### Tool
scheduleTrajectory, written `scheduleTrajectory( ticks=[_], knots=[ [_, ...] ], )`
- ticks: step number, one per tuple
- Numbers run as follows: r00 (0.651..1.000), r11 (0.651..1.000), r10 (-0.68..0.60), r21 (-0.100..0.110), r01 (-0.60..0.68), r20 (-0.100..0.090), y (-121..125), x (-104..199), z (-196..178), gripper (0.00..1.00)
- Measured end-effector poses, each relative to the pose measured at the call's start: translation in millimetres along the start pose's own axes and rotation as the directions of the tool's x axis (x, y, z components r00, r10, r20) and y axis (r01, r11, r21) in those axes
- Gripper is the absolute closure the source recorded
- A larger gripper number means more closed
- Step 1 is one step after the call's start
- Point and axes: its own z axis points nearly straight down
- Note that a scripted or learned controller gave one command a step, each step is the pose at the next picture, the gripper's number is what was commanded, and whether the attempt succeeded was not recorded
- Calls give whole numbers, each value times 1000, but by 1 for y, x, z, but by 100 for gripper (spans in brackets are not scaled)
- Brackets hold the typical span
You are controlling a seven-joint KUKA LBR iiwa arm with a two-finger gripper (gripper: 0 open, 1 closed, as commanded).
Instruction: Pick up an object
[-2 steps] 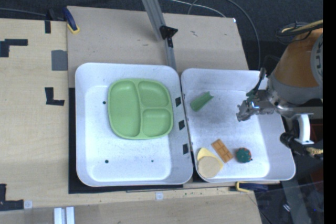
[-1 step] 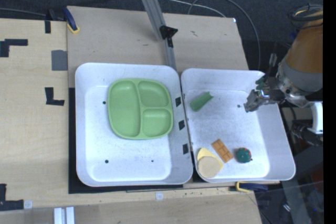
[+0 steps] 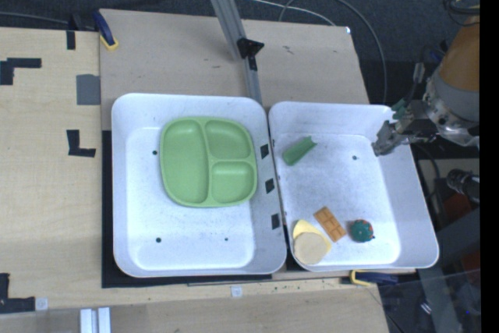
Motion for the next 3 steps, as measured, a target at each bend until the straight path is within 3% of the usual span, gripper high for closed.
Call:
scheduleTrajectory(
  ticks=[3],
  knots=[
    [1000,1000,-4,5,4,-2,42,127,16,100]
  ],
)
